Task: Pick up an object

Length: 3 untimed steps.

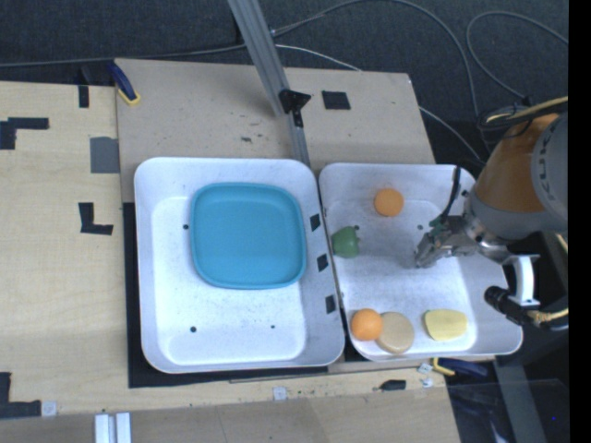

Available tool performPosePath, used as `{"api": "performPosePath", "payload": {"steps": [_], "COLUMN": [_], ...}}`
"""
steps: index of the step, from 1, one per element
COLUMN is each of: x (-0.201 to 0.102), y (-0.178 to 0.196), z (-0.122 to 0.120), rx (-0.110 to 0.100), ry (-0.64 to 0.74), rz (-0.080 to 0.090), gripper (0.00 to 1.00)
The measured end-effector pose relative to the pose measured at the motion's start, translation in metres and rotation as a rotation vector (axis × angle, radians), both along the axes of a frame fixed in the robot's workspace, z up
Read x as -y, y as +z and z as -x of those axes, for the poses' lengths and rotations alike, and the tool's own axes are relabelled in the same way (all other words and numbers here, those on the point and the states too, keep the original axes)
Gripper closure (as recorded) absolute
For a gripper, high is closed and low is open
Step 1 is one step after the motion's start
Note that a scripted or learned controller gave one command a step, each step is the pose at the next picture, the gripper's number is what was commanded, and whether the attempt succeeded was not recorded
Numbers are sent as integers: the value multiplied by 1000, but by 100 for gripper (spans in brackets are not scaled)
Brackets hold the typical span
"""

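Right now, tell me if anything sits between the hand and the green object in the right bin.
Nothing visible stands in the way. The hand hangs over the middle of the right bin, and the green object lies to its left by the bin's left wall, with bare white floor between them. The orange ball sits farther back, off that line.
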<state>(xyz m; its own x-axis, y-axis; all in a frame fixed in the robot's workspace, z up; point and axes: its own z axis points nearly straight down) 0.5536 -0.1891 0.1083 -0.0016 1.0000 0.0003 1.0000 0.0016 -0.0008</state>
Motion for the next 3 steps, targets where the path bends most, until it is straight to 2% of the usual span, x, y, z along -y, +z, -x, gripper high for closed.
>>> {"api": "performPosePath", "payload": {"steps": [2, 3], "x": [4, -36], "y": [113, 116], "z": [2, -12], "rx": [5, 1], "ry": [-1, 2], "rz": [1, -1], "gripper": [100, 100]}}
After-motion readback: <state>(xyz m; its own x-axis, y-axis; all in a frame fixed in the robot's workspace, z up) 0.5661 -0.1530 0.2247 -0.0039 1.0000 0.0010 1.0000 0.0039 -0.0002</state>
